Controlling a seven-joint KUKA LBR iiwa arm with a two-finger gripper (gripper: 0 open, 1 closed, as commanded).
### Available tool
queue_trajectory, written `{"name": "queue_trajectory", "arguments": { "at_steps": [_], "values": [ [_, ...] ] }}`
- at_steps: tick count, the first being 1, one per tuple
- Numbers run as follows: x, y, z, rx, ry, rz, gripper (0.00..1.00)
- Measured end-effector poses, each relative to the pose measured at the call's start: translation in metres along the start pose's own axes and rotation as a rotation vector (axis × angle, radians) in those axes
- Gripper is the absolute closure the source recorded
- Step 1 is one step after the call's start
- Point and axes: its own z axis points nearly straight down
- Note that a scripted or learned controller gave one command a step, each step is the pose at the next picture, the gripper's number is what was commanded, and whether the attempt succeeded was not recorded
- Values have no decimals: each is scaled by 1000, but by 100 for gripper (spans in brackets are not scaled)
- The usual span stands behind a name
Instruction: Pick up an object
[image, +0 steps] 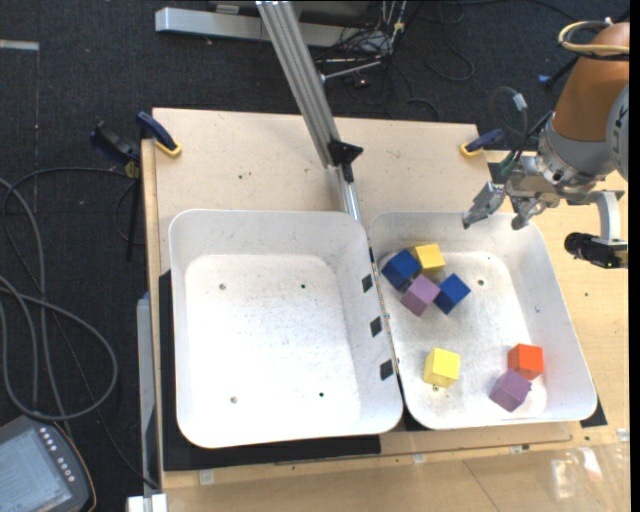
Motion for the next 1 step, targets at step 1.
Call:
{"name": "queue_trajectory", "arguments": {
  "at_steps": [1],
  "values": [
    [-4,-8,60,2,0,3,0]
  ]
}}
